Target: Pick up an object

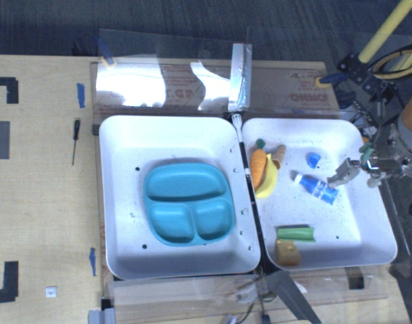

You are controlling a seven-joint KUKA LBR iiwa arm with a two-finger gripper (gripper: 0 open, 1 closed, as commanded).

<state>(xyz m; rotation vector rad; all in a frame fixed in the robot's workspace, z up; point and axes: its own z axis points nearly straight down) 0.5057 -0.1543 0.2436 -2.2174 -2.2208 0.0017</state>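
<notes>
We see two white bins side by side on a wooden surface [37, 201]. The left bin [118, 140] holds a blue divided tray [188, 202]. The right bin [368, 241] holds a carrot [259, 167] touching a banana [268, 181], a blue tube [315, 187], a small blue cap [313, 159], a green block [295, 233] and a brown piece [288, 252]. The hand [342, 173] hovers just beside the tube, holding nothing; we cannot tell whether it is open or closed.
</notes>
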